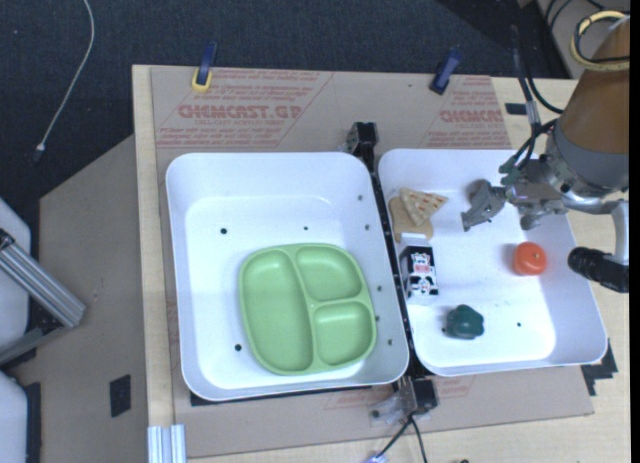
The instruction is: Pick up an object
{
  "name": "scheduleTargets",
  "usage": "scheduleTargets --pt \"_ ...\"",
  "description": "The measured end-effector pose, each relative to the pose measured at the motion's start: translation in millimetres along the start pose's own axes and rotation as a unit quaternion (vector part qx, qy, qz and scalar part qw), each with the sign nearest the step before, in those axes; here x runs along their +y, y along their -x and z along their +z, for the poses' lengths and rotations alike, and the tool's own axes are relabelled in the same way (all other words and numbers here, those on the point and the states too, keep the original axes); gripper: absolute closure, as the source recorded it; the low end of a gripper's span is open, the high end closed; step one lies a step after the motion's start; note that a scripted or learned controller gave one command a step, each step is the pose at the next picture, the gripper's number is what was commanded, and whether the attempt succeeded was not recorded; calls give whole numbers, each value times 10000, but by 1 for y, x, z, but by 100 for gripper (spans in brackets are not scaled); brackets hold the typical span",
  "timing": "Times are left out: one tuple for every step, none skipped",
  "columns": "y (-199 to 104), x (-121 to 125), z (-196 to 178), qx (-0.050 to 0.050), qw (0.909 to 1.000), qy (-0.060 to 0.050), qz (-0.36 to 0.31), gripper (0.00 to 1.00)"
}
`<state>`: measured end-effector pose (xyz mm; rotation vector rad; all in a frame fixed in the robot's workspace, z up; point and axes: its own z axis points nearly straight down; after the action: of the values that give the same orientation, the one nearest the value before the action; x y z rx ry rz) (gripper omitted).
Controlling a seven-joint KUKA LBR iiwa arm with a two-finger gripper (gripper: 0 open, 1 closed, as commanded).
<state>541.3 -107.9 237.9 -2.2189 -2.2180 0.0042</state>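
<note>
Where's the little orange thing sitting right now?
In the camera view, the orange object lies in the right bin, toward its right side, just below the gripper and up-right of the dark green object.

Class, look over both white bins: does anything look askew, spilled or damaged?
Nothing stands out. The green divided plate lies flat in the left bin; the orange ball and dark green toy rest apart in the right bin.
</note>
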Motion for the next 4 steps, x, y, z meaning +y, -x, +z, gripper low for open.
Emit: scheduleTargets --pt "0 1 -2 -3 10000 22 -5 0" --pt "-2 2 38 -3 10000 17 0 0" --pt "0 0 82 3 10000 -9 3 0" --pt "5 -7 129 3 10000 -9 7 0"
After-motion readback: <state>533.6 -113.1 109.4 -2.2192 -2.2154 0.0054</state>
